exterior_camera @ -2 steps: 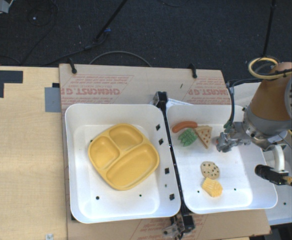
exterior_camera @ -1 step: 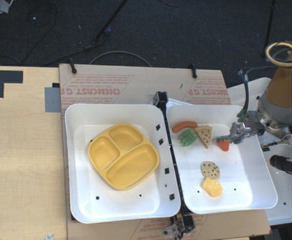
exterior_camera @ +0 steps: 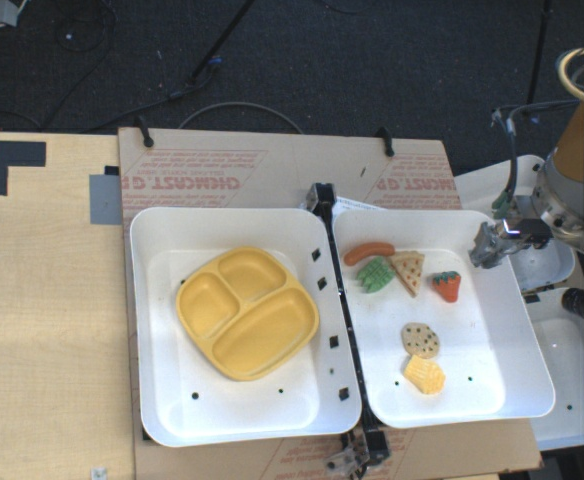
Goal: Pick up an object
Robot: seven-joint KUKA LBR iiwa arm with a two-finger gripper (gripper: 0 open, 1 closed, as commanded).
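Observation:
The right bin (exterior_camera: pixel 512 368) holds several toy foods: a red sausage (exterior_camera: pixel 369 253), a green broccoli piece (exterior_camera: pixel 376 275), a tan pizza slice (exterior_camera: pixel 409 270), a red strawberry (exterior_camera: pixel 447 286), a chocolate-chip cookie (exterior_camera: pixel 421 340) and a yellow waffle-like piece (exterior_camera: pixel 425 375). My gripper (exterior_camera: pixel 487 245) hangs at the bin's upper right rim, to the right of and slightly above the strawberry. Nothing shows between its fingers.
The left bin (exterior_camera: pixel 162 368) holds a yellow three-compartment plate (exterior_camera: pixel 247 311). A black divider (exterior_camera: pixel 334 308) runs between the bins. Cardboard lies under both bins, and a wooden bench top spreads to the left. White equipment stands right of the right bin.

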